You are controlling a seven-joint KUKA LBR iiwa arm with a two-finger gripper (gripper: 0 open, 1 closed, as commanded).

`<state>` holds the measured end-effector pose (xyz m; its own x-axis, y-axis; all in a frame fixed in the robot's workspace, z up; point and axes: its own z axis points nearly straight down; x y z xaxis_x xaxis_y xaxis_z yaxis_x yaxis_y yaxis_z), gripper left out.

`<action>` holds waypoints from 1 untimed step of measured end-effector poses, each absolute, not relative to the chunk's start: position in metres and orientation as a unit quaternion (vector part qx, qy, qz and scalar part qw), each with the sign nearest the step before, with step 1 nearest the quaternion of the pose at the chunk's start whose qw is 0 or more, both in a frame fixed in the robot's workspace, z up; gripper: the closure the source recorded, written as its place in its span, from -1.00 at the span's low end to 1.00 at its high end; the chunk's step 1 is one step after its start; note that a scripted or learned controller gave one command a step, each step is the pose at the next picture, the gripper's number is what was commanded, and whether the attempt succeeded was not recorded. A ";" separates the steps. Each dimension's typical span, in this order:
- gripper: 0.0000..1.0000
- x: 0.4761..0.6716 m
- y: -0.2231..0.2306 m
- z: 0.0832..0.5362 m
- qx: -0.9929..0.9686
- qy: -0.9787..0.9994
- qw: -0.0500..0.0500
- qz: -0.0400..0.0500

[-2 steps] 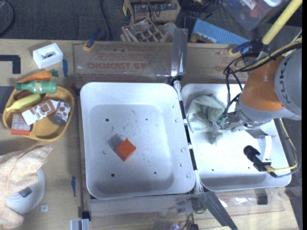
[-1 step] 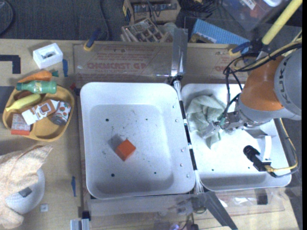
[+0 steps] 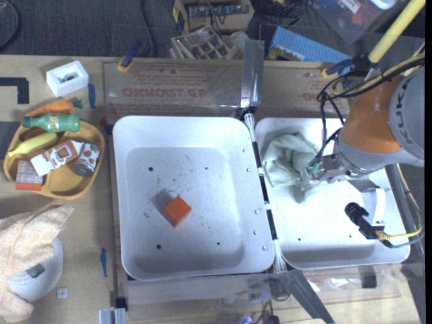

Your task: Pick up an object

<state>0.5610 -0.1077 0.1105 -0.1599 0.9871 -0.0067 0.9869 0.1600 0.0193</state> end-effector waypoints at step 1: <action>1.00 0.543 -0.124 0.100 0.637 0.770 -0.001 0.000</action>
<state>0.5430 -0.1238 0.0997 -0.1873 0.9823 0.0010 0.9823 0.1873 -0.0012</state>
